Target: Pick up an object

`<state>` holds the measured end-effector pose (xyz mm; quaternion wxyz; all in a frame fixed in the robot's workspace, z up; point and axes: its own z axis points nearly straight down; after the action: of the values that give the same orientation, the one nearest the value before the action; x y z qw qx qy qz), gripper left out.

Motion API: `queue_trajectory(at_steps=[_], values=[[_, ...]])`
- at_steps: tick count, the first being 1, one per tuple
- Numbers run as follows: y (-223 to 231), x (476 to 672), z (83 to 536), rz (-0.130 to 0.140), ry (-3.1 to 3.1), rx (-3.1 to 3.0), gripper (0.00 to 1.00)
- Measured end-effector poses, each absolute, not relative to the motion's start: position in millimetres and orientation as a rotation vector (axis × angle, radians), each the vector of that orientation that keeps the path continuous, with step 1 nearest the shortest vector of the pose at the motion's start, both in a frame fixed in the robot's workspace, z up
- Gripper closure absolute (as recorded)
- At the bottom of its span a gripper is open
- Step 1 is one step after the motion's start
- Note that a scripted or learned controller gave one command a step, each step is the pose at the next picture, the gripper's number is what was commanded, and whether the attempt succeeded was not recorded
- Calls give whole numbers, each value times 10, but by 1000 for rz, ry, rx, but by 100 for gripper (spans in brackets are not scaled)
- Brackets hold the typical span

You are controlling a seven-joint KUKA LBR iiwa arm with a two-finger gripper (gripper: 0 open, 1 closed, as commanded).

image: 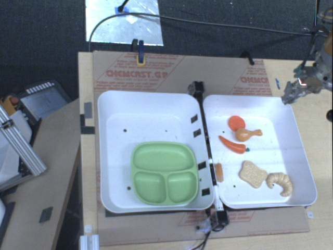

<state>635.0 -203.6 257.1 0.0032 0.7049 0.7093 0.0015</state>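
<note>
Grey gripper [289,94] near right bin's [296,139] far right corner, grasp state unclear. Below: tomato [236,122], drumstick [247,134], chili [232,145], toast [253,174], croissant [280,183].

Right bin [291,139] holds the toy foods, all lying flat. Tomato [236,122], red, round, touches drumstick [247,135], tan, bone end pointing right. Chili [232,144], red-orange, lies just below, slanted. Sausage [219,172], small, orange, against the left wall. Bread slice [253,174] beside croissant [280,183], near the front right.

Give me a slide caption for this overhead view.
Gripper hovers at the right bin holding toy foods; green tray in left bin.
</note>
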Motion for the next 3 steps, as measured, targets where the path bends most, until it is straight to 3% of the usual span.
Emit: queue_trajectory(at_steps=[3], values=[[-559,6093,2449,1,2231,2213,100]])
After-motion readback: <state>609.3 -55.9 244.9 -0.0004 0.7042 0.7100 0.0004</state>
